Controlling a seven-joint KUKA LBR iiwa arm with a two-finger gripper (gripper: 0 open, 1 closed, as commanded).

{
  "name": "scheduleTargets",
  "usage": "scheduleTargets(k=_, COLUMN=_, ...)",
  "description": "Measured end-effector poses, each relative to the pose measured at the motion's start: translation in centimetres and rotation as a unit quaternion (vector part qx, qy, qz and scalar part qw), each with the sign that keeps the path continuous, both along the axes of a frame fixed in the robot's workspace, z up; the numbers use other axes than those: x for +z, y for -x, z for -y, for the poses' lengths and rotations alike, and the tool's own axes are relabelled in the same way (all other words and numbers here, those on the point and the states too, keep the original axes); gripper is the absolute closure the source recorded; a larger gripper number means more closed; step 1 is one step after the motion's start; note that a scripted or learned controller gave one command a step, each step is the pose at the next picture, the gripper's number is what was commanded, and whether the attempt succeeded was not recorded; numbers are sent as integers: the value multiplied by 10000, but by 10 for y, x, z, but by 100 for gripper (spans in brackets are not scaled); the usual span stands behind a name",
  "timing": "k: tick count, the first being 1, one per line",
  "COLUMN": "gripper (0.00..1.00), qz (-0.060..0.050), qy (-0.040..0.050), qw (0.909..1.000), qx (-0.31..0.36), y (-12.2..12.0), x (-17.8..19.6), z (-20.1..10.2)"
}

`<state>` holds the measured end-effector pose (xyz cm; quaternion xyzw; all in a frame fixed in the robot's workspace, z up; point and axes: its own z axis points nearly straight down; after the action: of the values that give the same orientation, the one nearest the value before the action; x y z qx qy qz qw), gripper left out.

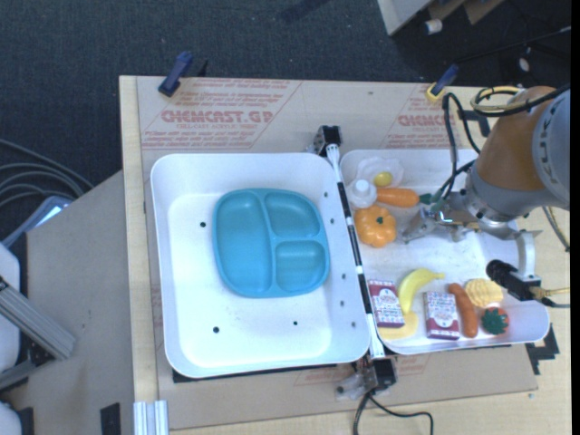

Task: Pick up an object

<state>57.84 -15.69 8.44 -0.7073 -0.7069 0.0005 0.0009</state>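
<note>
Reaching in from the right over the right bin (535, 329), the gripper (424, 225) hangs low with its metal tip just beside the orange pumpkin (377, 227); whether clenched or released, impossible to tell from this slant, and nothing seen between it.

Sitting in the far left part of the right bin, against the dividing rim: that pumpkin, round, ribbed, bright orange with a small green stem on top. Just beyond it, a carrot (397, 198) lying crosswise, a small white bottle (362, 191) to its left, and a pale white-and-yellow piece (388, 177) farther still.

Crowding the near end of the same bin: a yellow banana (413, 285), two red-and-white packets (386, 304) and (441, 315), a reddish sausage (466, 309), a yellow corn-like piece (483, 292) and a small red and green item (494, 321).

Resting in the left bin (181, 252), well apart from the arm: a blue divided plate (270, 241).

Blocking the view of the bin's far right side: the grey wrist and orange band.
</note>
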Motion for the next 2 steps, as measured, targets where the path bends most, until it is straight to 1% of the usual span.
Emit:
scheduleTargets(k=1, gripper=0, qz=-116, qy=-16, qw=9999, qx=16, y=-79, x=-4, z=14)
scheduleTargets(k=2, gripper=0, qz=-92, qy=7, qw=10000, qx=6, y=-84, x=-2, z=-42)
